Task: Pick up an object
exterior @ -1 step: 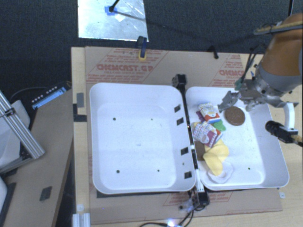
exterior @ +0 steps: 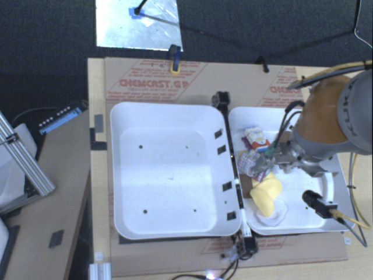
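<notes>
Arm comes in from the right and sits over the right bin, orange band up top, grey wrist below. It covers most of that bin's right half and far rim. Gripper is low over the clutter at the bin's left side. Can't tell its state: the tips merge with a crumpled clear wrapper and nothing is plainly seen between them.

Objects sit bunched against the divider side of the right bin. Small red-and-white packet lies toward the far end, apart from the gripper. Wrapper is just beside the gripper tip, maybe touching; edges too blurred to say. Yellow lumpy thing lies nearer the camera, resting on a pale round item that is mostly hidden under it. Something dark brown peeks out left of the yellow thing, too small to identify.

Left bin shows bare white floor with a few dark dots. Black clips run along the shared rim.
</notes>
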### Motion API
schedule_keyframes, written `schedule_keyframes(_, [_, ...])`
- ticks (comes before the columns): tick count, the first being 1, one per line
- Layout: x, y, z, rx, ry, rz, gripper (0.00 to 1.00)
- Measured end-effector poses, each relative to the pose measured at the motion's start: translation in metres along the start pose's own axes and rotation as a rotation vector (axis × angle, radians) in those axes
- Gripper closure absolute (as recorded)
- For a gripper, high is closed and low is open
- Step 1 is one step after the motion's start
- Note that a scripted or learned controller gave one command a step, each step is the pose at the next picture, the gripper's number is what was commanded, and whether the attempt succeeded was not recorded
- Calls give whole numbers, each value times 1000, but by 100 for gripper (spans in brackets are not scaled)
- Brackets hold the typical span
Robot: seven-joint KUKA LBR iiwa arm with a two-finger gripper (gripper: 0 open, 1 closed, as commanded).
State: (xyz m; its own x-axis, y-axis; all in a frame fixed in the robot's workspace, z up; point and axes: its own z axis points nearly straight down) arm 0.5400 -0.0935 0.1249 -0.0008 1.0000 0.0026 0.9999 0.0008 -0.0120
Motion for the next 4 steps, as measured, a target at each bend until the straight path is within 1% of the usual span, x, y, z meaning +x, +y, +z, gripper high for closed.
schedule_keyframes(1, [-34,-29,41,-12,0,4,0])
schedule_keyframes(2, [-32,-26,28,-18,-2,-2,100])
schedule_keyframes(3, [8,-14,-58,-22,-3,-8,100])
schedule_keyframes(4, [-82,-40,-206,-30,-11,7,100])
